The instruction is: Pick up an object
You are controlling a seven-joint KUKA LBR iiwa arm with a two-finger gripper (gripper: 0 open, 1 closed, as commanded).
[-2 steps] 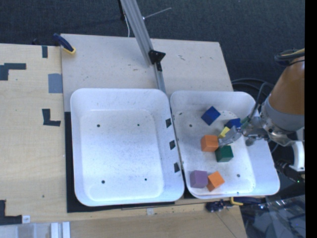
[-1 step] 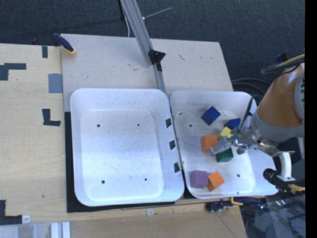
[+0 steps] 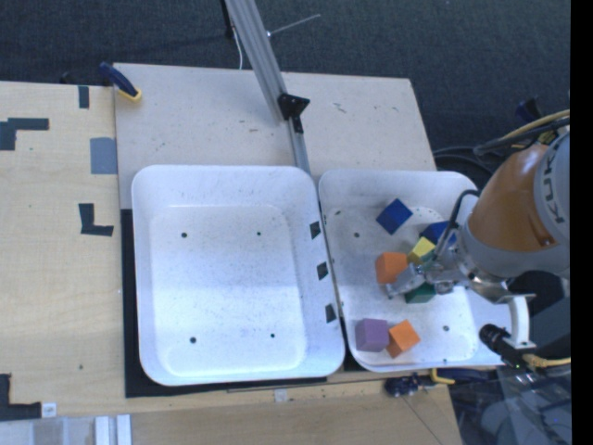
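The right bin [image 3: 357, 200] holds several small blocks: a blue cube [image 3: 394, 217], an orange block [image 3: 390, 267], a yellow block [image 3: 423, 247], a dark green block [image 3: 420, 294], a purple cube [image 3: 372, 334] and a smaller orange cube [image 3: 403, 337]. My gripper [image 3: 413, 282] is low in this bin, down among the orange, yellow and green blocks. Its metal end lies just right of the orange block and above the green one. The arm and its orange band [image 3: 510, 207] cover the bin's right side.
The left bin [image 3: 222, 188] lies beside the right one, with black clips along the shared rim. A grey metal bar [image 3: 264, 54] slants down from the top to the bins' junction. A blue and yellow tool [image 3: 120, 82] lies on the bench at the upper left.
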